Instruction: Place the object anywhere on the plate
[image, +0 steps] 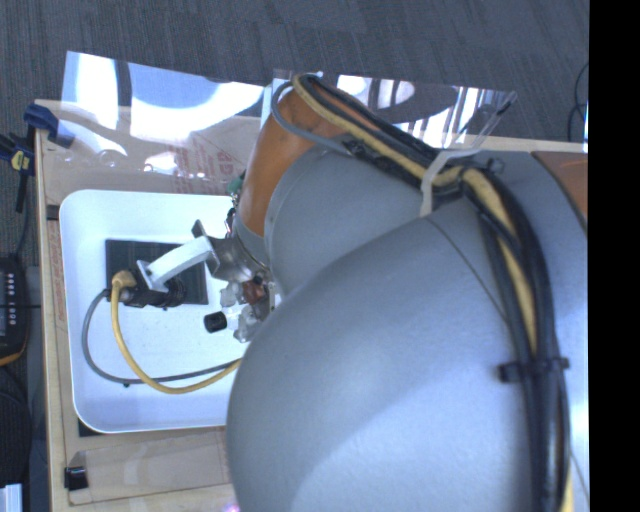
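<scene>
A dark, flat, rectangular plate (128, 262) lies in the left white bin (85, 225), towards its far left part. The arm's bracket hides part of the plate. My gripper (243, 305) hangs low over the bin, just right of the plate, and the arm's grey body covers most of it. A small black round object (214, 322) sits on the bin floor right at the gripper's left side, below the plate's near right corner. Whether the gripper touches it I cannot tell.
The arm's large grey body (420, 340) and orange band (280, 170) cover the right half of the view, including the right bin. A wooden bench edge (130, 470) runs along the front. Dark gear (10, 300) stands at the far left outside the bin.
</scene>
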